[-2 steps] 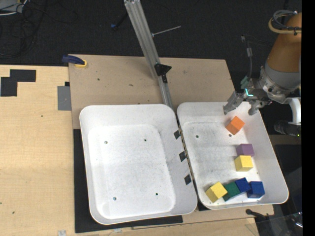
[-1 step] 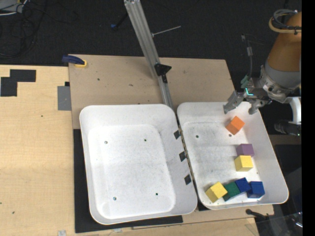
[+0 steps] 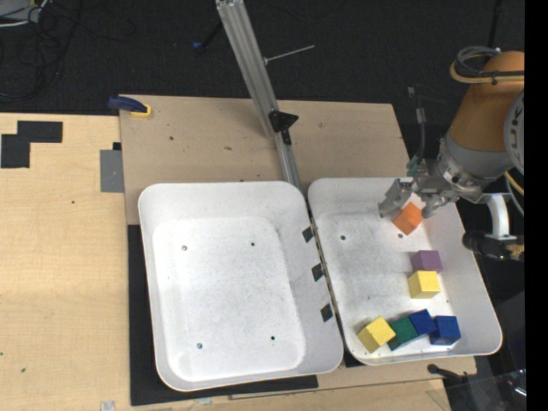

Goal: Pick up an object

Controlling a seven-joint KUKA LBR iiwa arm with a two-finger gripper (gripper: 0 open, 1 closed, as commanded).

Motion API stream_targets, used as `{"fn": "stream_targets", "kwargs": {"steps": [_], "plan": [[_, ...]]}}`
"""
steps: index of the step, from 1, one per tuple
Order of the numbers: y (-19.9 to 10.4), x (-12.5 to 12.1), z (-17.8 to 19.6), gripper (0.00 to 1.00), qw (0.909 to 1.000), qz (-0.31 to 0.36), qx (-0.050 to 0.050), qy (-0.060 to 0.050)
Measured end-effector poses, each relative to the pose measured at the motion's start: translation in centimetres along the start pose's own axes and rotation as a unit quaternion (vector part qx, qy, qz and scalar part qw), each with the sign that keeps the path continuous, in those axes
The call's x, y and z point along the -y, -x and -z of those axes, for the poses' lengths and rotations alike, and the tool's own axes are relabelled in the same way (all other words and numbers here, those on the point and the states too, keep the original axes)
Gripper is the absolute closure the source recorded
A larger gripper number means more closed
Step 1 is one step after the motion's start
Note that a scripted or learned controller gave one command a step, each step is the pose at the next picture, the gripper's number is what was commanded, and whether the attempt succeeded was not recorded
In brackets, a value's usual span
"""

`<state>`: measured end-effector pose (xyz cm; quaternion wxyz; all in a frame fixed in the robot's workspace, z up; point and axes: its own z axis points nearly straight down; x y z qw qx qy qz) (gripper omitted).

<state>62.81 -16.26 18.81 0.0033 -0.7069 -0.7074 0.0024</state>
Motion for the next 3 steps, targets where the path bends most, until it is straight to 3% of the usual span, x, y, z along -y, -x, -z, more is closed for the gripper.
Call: {"fn": "stream_targets", "kwargs": {"steps": [2, 3], "plan": [[-0.5, -0.1, -9.8, 0.00, 1.0000, -0.001, 0.000, 0.000], [-0.4, -0.2, -8.5, 1.00, 1.0000, -0.002, 0.000, 0.002]]}}
